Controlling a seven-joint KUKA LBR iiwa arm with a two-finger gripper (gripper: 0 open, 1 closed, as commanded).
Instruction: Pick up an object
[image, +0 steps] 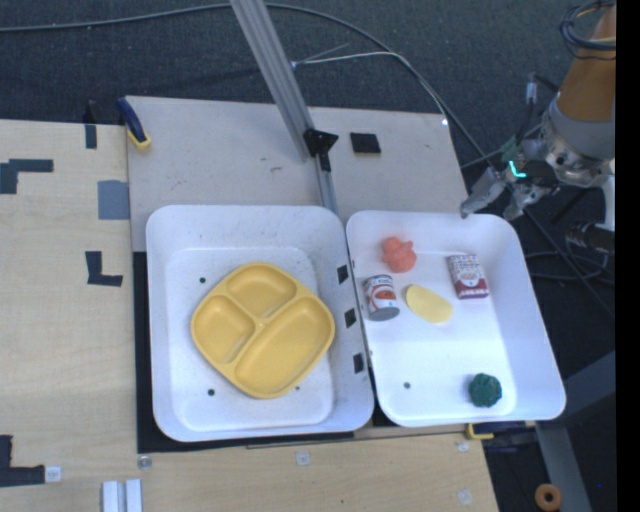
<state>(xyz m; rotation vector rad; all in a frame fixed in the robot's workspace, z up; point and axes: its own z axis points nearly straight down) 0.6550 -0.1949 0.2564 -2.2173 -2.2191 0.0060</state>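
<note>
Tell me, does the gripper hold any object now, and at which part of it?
Nothing is held. The gripper hangs above the top right corner of the right bin, with no object between its fingers.

The right bin (520, 330) holds an orange lump (399, 254), a small can (380, 297), a yellow oval (429, 304) and a red-and-white box (467, 276). A green ball (486, 390) lies apart.

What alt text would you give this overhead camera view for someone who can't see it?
A robot arm's gripper hovers at the upper right corner of the right white bin, which holds an orange toy, a small can, a yellow oval piece, a red box and a green ball. The left bin holds a yellow divided plate.
</note>
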